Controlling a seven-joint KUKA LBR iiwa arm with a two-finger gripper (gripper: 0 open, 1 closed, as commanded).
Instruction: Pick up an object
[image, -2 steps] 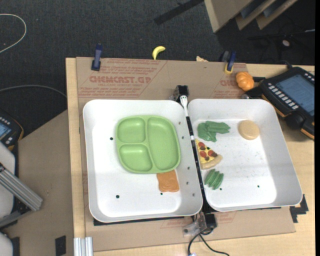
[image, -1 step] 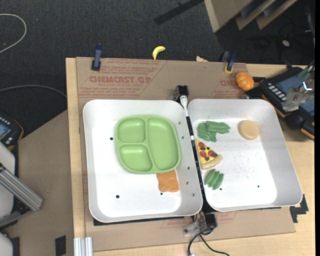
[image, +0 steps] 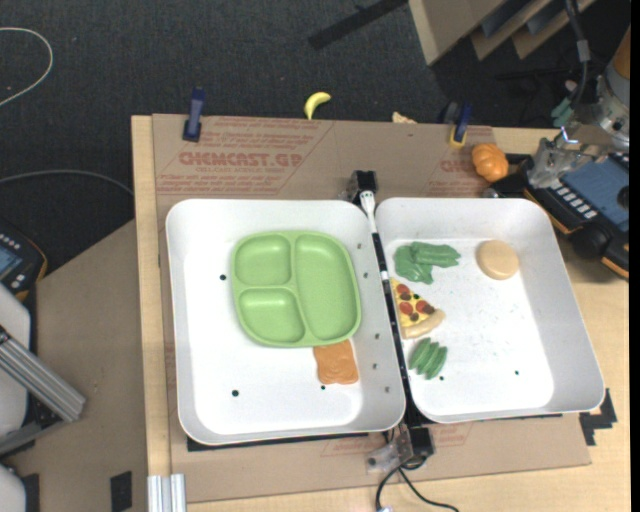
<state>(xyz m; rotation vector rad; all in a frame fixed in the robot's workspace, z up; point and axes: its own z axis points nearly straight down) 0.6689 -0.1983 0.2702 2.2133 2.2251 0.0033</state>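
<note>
The right bin (image: 540, 330) holds a leafy green piece (image: 425, 260), a round beige bun (image: 497, 259), a pizza slice (image: 415, 310) and a bunch of green beans (image: 428, 357). In the left bin (image: 200, 330) a green divided plate (image: 296, 287) lies flat, with an orange food piece (image: 337, 363) touching its near edge. The gripper (image: 553, 160) hangs at the far right, beyond the right bin's back corner and apart from every item.
A small orange fruit (image: 489, 161) rests on the cardboard behind the right bin, close to the gripper. A yellow banana (image: 317, 102) and two blue clamps (image: 193, 115) (image: 460, 122) sit along the back edge. Cables and equipment crowd the right side.
</note>
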